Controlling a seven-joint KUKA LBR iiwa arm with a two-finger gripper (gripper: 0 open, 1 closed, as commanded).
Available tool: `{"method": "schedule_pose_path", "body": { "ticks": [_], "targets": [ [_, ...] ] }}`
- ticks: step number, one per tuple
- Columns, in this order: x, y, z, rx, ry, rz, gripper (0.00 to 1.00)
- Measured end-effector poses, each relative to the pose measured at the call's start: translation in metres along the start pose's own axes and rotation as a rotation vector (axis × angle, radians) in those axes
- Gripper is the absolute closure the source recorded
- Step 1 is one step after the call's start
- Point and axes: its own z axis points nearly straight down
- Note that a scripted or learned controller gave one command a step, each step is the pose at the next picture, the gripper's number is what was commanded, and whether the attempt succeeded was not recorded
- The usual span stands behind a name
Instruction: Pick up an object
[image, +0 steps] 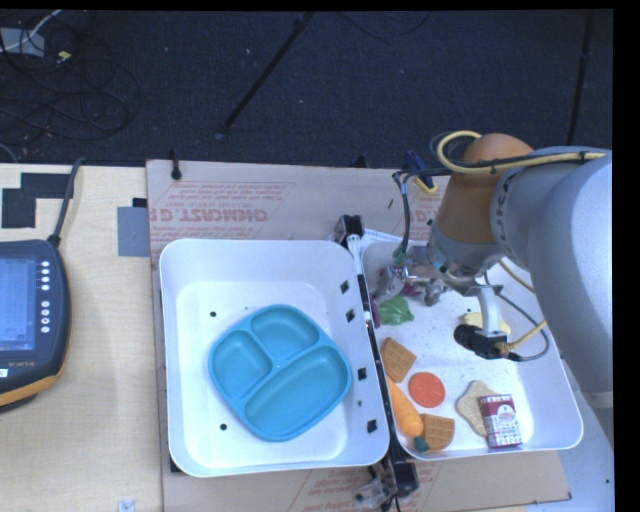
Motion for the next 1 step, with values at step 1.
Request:
{"method": "schedule_pose_path", "body": {
  "ticks": [1],
  "targets": [
    [0.0015,-0.0001,-0.0003,-0.001,-0.003,0.0,0.0]
  ]
}}
